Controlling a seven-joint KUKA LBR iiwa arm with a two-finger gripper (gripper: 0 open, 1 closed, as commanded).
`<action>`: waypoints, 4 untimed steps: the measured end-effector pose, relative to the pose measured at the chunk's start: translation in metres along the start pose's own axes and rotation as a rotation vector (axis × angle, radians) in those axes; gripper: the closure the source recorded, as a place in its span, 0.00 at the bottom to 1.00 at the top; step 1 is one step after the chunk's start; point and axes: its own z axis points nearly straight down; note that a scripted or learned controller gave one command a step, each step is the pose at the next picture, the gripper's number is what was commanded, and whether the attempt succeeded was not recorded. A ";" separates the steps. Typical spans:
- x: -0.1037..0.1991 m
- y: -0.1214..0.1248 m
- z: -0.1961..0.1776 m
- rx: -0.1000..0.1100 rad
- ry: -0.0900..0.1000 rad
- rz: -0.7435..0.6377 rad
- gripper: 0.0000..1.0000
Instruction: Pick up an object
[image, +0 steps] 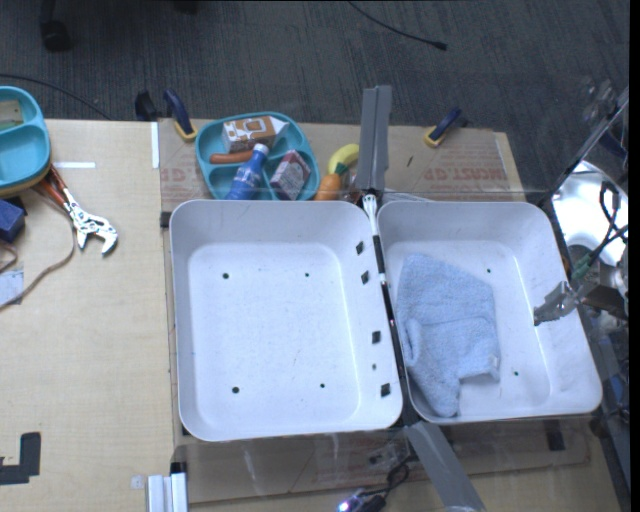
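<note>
A light blue-grey towel (449, 330) lies crumpled in the right bin (530, 240), covering its left and middle floor. My gripper (556, 304) reaches in low over the right bin's right wall, just right of the towel and apart from it. Only a small grey part of it is visible at the edge of the view. Nothing can be seen held in it.
The left bin (200, 330) sits beside the right one, with a grey divider post (374, 130) behind them. A teal tray (212, 160) of small items, a banana (343, 157) and clamps lie behind the bins. A wrench (88, 225) rests on the bench at left.
</note>
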 end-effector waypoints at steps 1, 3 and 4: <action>0.006 -0.002 -0.070 0.001 -0.002 0.389 0.00; 0.007 -0.004 0.073 0.004 0.000 0.533 0.00; -0.006 0.001 0.010 0.002 -0.001 0.792 0.00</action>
